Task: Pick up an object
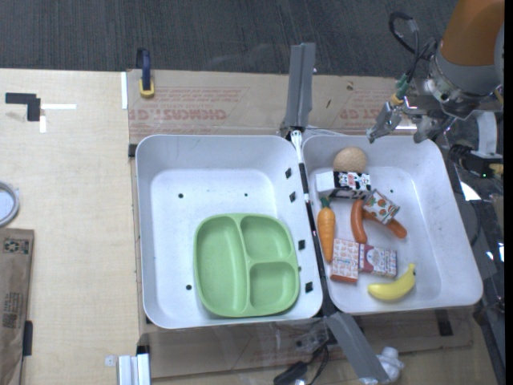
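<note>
The right bin (449, 215) holds several toy foods: a brown round piece (350, 160) at the back, a black-and-white carton (349, 183), a carrot (326, 224), a red sausage (357, 221), a small patterned box (381, 208), two pink boxes (345, 261) (378, 261) and a banana (393, 285). My gripper (398, 131) hangs above the bin's back rim, up and to the right of the brown piece. It is open, and nothing sits between its fingers.
The left bin (160, 215) carries a green divided plate (246, 265). A grey post (300, 83) rises behind the seam between the bins. Cardboard (208, 103) lies behind them, with a blue-and-yellow clamp (144, 74) at its left end.
</note>
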You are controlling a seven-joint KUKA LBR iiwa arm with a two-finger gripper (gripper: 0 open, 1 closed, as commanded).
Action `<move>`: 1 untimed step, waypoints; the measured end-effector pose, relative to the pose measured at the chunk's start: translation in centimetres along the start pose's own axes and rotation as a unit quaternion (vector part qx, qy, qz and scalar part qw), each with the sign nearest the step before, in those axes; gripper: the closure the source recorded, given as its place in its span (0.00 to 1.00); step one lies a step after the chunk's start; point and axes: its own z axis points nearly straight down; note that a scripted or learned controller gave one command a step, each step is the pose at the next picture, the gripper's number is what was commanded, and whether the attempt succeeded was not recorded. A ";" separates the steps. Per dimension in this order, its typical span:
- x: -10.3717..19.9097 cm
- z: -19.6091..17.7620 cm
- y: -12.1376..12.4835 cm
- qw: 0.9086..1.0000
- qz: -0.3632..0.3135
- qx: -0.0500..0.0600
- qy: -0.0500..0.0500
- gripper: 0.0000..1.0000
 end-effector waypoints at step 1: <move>0.0 0.0 0.0 1.000 0.000 0.000 0.000 0.00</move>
